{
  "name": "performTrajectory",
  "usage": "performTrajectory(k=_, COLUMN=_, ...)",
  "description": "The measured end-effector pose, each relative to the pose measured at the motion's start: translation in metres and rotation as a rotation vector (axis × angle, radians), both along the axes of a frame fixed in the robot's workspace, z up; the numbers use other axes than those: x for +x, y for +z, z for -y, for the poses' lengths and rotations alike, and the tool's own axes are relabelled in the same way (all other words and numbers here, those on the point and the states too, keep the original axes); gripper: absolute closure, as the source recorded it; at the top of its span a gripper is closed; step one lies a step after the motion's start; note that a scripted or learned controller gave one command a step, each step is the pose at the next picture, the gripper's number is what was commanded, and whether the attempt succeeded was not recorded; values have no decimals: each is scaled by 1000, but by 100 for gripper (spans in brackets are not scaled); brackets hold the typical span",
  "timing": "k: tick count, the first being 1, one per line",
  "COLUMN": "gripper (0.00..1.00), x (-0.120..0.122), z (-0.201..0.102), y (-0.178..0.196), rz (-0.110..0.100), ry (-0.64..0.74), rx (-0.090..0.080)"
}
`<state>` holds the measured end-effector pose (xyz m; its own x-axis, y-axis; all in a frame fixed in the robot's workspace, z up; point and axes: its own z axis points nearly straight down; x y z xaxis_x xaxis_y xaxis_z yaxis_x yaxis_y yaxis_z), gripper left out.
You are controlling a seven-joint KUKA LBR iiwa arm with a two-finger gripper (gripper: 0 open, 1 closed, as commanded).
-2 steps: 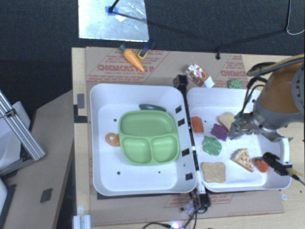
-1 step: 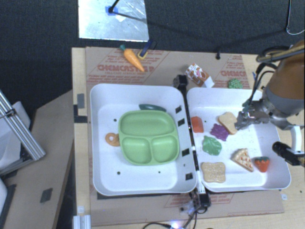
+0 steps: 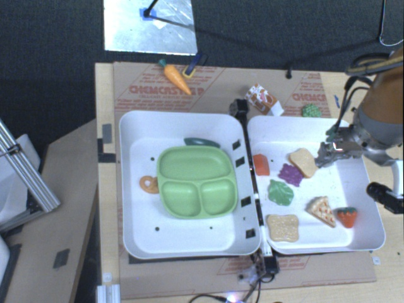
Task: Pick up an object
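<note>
Pincer [image 3: 326, 151] hovers just beside the bread slice [image 3: 303, 162], holding nothing

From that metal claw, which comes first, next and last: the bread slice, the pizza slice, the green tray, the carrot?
From the gripper, in the camera view:
1. Bread slice, right bin, just beside it.
2. Pizza slice, right bin, near edge.
3. Green tray, left bin.
4. Carrot, outside the bins, far left corner.

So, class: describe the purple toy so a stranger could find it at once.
Start at the right-hand white bin. Near its middle lies the purple grape bunch, between the bread slice and the green leafy piece. It is the sole purple item there.
</note>
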<state>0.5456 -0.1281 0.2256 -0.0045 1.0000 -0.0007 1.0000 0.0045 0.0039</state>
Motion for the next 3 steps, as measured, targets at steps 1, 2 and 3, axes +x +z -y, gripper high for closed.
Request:
performTrajectory(k=1, gripper=100, x=24, z=-44, y=-9, rz=0, ry=5, rx=1)
performTrajectory(k=2, gripper=100, x=45, z=-82, y=-5, rz=0, ry=5, rx=2)
performTrajectory(k=3, gripper=100, x=72, z=-125, y=6, rz=1, ry=5, rx=3)
